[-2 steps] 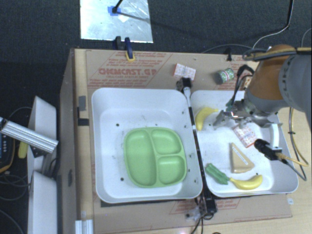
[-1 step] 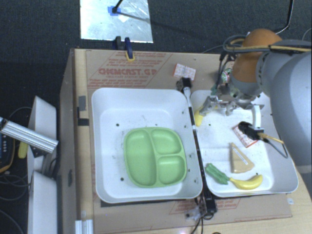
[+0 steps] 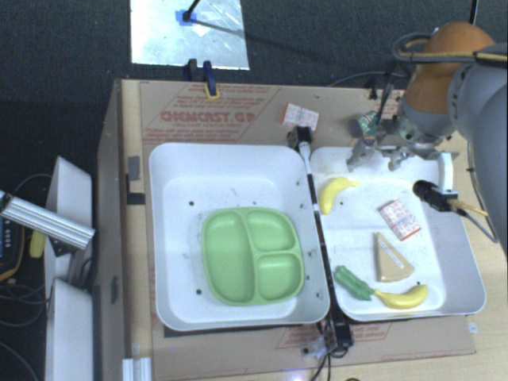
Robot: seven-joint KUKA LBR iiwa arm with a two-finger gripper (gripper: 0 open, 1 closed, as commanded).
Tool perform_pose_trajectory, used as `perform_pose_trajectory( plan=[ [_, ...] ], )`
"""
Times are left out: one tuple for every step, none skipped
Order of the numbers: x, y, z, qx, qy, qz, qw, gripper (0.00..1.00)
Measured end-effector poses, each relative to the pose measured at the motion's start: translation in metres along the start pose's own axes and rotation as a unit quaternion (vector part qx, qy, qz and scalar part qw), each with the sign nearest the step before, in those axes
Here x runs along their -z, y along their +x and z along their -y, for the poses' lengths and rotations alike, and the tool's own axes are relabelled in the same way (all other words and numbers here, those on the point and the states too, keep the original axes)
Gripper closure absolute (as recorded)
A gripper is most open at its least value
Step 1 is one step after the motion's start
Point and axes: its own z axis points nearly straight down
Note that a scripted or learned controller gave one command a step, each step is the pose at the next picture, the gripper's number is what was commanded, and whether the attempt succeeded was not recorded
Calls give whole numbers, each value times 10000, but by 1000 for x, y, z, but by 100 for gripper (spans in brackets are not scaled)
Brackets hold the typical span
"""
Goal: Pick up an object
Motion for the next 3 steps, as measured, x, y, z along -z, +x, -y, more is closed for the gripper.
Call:
perform_pose_trajectory(
  plan=[
    [-38, 34, 1, 16, 16, -8, 10000, 0],
    [-62, 31, 12, 0, 15, -3, 10000, 0],
    [-51, 31, 11, 4, -3, -2, 10000, 100]
  ],
)
